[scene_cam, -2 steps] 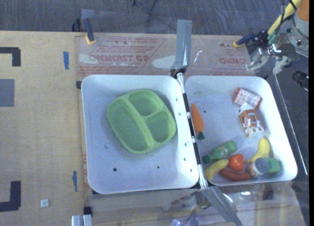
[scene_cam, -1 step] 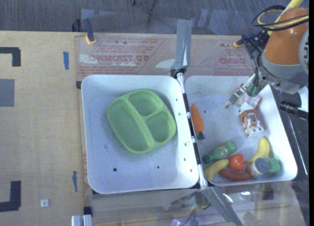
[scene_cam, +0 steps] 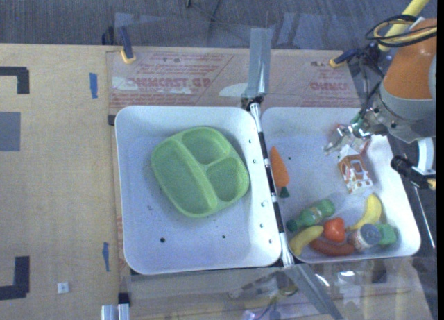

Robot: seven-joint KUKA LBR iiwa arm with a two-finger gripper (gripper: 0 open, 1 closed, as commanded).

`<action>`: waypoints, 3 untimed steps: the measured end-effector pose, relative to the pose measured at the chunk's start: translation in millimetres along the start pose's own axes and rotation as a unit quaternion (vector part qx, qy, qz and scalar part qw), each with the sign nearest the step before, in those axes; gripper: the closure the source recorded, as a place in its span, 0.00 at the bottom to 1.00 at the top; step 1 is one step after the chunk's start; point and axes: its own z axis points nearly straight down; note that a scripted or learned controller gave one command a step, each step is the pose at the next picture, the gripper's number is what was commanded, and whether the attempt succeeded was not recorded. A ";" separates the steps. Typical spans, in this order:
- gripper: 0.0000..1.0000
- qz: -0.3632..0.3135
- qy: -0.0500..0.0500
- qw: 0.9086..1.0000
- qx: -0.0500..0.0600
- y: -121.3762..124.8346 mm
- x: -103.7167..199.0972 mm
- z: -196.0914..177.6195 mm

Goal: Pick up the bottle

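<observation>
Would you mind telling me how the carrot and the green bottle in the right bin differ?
The carrot is orange and tapered; the bottle is green and blunt. The carrot lies alone along the bin's left wall; the bottle lies slantwise lower down, beside a banana and a tomato. Both lie flat in the right bin.

In the left bin (scene_cam: 132, 194) we see a green divided plate (scene_cam: 200, 171) lying flat near its middle. In the right bin (scene_cam: 305, 138), a toy carrot (scene_cam: 279, 167) lies along the left wall. At the near edge we count two bananas, one (scene_cam: 304, 239) on the left and another (scene_cam: 372, 210) further right, with a tomato (scene_cam: 334, 228) between them. A small orange-and-white object (scene_cam: 354, 171), perhaps a toy carton, sits farther back.
</observation>
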 end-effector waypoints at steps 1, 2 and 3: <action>0.00 -0.115 -0.026 0.993 -0.031 -50.2 40.1 25.5; 0.00 -0.219 -0.024 0.975 -0.024 -28.2 68.3 29.1; 0.00 -0.156 -0.020 0.987 -0.028 -69.8 75.1 30.3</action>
